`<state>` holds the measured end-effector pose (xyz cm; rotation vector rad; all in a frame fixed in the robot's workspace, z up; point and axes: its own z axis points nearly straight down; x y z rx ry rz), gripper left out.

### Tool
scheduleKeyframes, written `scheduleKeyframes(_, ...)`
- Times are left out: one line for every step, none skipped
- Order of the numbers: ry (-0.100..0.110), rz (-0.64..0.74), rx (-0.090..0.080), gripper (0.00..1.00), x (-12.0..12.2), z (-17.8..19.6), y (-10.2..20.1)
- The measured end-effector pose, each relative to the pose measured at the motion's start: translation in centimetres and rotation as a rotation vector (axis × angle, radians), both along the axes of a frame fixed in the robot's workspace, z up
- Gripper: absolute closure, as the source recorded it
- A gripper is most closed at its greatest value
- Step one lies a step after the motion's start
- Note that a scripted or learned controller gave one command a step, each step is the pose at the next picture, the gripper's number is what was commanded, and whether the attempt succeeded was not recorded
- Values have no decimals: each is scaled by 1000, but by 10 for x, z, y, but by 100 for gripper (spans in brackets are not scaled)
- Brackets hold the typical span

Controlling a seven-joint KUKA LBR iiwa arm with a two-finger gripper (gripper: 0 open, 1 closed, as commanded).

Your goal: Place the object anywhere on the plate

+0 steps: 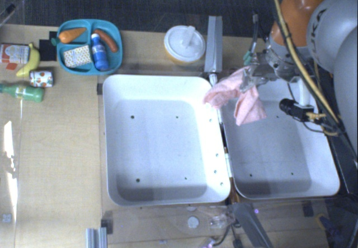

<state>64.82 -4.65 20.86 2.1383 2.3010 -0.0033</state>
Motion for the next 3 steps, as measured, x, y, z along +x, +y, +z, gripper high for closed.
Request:
scheduleKeyframes(-1,8,0,100,1,13,1)
scheduleKeyframes(-1,411,2,100,2,22,53)
scheduleKeyframes(-5,812,1,100,13,25,101)
